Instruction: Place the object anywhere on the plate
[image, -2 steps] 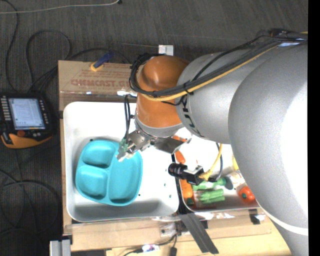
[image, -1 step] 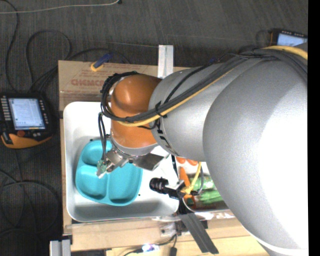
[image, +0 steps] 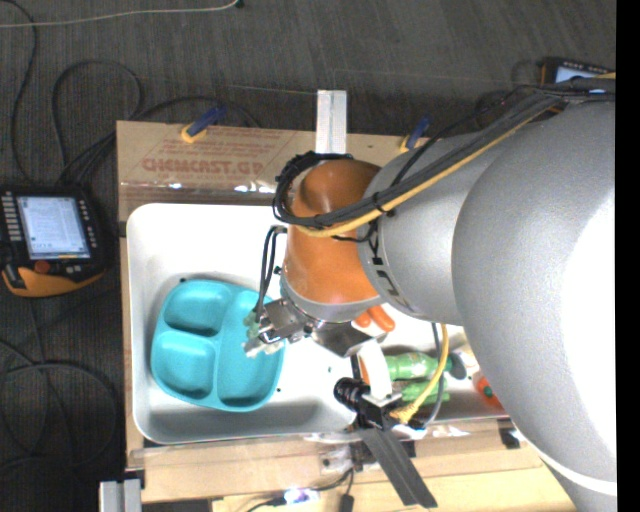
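Claw (image: 262, 335): over the right edge of the plate; whether it is open, closed or gripping anything, I cannot tell.
Plate (image: 205, 345): turquoise, 3 compartments, lying in the left white bin (image: 190, 235).
Object: possibly the green item (image: 405, 365) near the arm's underside, right of the plate; too hidden to identify.
Arm (image: 500, 230): grey, orange band (image: 325, 235) above the wrist.
Surface (image: 200, 150): brown board behind the bin.

My arm (image: 520, 260) is grey with an orange band (image: 325, 240) above the wrist. The plate (image: 210, 345) under my tool (image: 265, 335) is plain turquoise, lying in a white bin (image: 200, 230). Beside it are a green bottle (image: 405, 365) and something orange (image: 378, 320).
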